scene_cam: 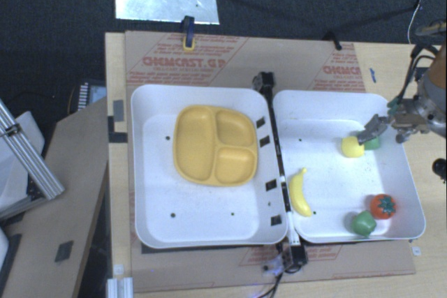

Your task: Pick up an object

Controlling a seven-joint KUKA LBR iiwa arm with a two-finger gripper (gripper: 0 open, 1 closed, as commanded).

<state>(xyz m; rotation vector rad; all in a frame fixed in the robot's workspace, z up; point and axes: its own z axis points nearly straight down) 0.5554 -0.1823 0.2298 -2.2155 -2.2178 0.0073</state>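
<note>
Two white bins (150, 220): left holds a yellow plate (213, 144); right, banana (300, 193), gripper (371, 130), grip unclear.

My bench (119, 171), topped with printed cardboard (230, 56), carries two shallow white bins side by side: the left bin (150, 171) and the right bin (328, 105).

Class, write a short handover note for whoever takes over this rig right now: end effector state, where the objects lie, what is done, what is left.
End effector: low over the right bin, at the yellow lemon and a green item beside it; grip unclear.
Right bin also has a banana near its left wall, and a tomato and a green pepper in the near right corner.
Left bin: yellow divided plate.
Done: approach. Left: a confirmed grasp and lift.
</note>
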